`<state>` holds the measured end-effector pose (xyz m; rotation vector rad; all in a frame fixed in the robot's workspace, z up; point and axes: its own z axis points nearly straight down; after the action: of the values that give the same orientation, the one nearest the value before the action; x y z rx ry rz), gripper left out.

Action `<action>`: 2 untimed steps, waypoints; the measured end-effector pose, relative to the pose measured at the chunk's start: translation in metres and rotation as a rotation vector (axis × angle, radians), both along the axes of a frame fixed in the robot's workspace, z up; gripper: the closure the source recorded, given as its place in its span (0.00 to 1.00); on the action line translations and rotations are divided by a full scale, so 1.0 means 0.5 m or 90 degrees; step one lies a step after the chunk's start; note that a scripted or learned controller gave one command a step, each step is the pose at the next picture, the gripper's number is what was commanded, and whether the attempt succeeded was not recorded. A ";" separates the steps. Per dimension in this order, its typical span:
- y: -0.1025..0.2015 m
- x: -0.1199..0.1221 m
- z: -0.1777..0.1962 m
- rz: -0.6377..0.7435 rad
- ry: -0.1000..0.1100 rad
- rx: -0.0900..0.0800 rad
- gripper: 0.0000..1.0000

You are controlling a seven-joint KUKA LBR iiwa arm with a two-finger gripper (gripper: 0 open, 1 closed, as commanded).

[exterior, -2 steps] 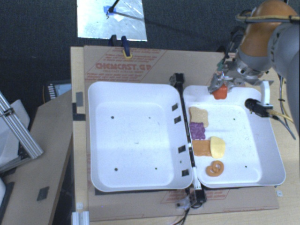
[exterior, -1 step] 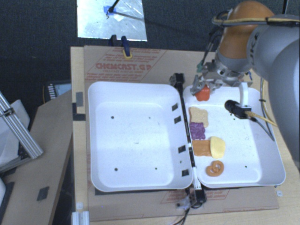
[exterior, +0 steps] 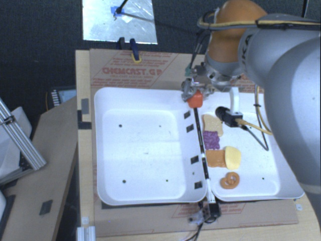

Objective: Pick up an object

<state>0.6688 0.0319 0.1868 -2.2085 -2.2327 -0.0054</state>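
Dark cloth backdrop, cardboard-covered bench (exterior: 130, 70), two white bins side by side on it.

Gripper (exterior: 193, 93) at the far end of the divider between the bins, over the far-left corner of the right bin (exterior: 261, 187). How wide it stands: cannot tell, the wrist housing hides the tips. Directly beneath and touching it, a small orange-red piece (exterior: 195, 101). Whether clamped or merely pressed from above, cannot tell either.

Step in hand, by judgement: the grasp itself, at or just past closing on the orange-red piece. Next move calls for a straight lift, slow enough to show whether the piece comes away, and clear of the divider rim just beside it.

Orange-red piece: stubby, barely longer than wide. Long axis seemingly running away from the camera, near end narrowing slightly and pointing down the divider. Too small to be sure.

Outward along the divider in the right bin: tan slice (exterior: 212, 123), then purple lump (exterior: 211, 140), then orange block (exterior: 215, 158) touching a yellow disc (exterior: 232, 157), then a brown ring (exterior: 230, 180) nearest the camera. Left bin (exterior: 108, 109) beyond the divider.
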 end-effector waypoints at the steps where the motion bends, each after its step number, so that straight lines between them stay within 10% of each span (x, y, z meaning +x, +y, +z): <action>1: 0.143 -0.001 0.026 0.000 0.000 0.000 1.00; 2: 0.223 -0.036 0.236 -0.001 -0.007 0.001 1.00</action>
<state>0.6510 0.1435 0.3049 -2.2149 -2.2356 -0.0192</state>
